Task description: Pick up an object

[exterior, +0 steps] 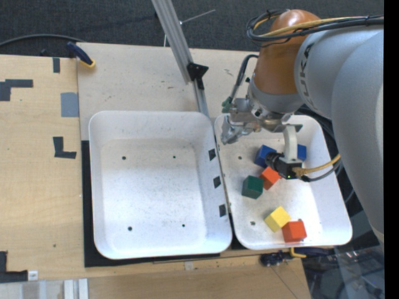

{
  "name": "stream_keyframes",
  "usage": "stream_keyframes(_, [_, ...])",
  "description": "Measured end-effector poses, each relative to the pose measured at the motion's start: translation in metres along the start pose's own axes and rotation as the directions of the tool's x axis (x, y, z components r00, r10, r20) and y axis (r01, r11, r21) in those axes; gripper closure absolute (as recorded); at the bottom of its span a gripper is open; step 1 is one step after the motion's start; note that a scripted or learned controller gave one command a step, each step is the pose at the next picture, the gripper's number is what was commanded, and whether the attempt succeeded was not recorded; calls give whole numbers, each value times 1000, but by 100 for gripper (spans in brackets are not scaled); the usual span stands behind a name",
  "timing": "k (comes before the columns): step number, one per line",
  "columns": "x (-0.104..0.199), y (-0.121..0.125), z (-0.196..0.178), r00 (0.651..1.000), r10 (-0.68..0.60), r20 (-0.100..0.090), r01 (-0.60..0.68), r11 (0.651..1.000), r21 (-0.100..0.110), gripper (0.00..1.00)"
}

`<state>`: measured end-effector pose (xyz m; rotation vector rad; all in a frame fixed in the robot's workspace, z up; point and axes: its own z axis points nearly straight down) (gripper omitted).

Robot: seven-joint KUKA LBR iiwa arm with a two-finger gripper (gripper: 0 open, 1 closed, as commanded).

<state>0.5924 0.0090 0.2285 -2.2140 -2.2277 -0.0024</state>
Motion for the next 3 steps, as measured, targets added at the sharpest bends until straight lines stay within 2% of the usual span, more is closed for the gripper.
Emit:
stream_keyframes(2, [74, 58, -13, 1000, 1, 1, -1, 1000, -1, 100])
stream_keyframes(3, [72, 57, -13, 1000, 3, 4, -3, 1000, 2, 0])
